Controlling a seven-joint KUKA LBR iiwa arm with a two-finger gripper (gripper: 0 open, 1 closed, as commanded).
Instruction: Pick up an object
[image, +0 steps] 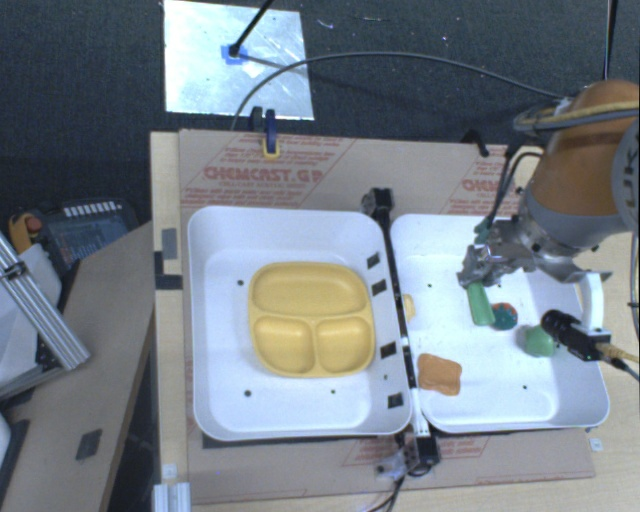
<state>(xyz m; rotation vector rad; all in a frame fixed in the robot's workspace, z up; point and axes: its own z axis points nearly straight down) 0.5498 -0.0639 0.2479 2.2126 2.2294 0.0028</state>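
gripper (483, 272) sits right of centre frame, over the right bin (440, 400); green stick (481, 304) lies just below it, long axis running up-down; fingers look closed-ish, honestly can't tell, and nothing visibly held

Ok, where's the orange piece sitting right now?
In the camera view, the orange piece lies in the right bin, near its front-left corner beside the divider between the bins, well below and left of the green object under the tool.
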